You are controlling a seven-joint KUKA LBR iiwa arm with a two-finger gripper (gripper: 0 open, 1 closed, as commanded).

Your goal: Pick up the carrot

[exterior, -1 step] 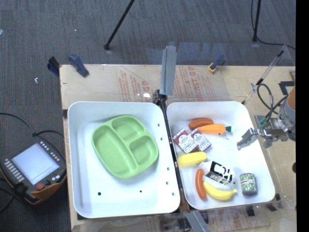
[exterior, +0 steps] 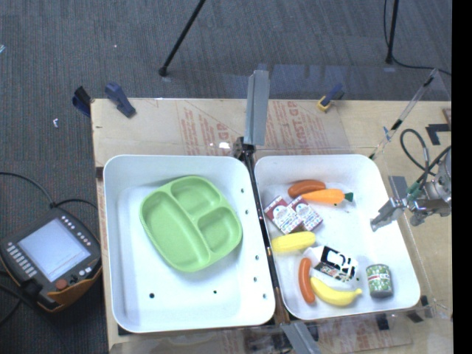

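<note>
carrot (exterior: pixel 325 195) lies in the upper part of the right bin (exterior: pixel 369 164), touching a sausage (exterior: pixel 306 186). jaws (exterior: pixel 385 218) at the bin's right edge, can't tell their state; probably parked clear before reaching.

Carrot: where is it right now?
The carrot lies near the right bin's far wall, touching the hot dog behind it, above the two small cartons.

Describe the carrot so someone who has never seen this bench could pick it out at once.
Look in the right bin, along its far side. There the carrot lies on its side, touching a reddish-brown sausage just behind it. It is the bright orange tapered piece with a dark green stub at its right end; the sausage is darker, blunt at both ends and has no green.
</note>
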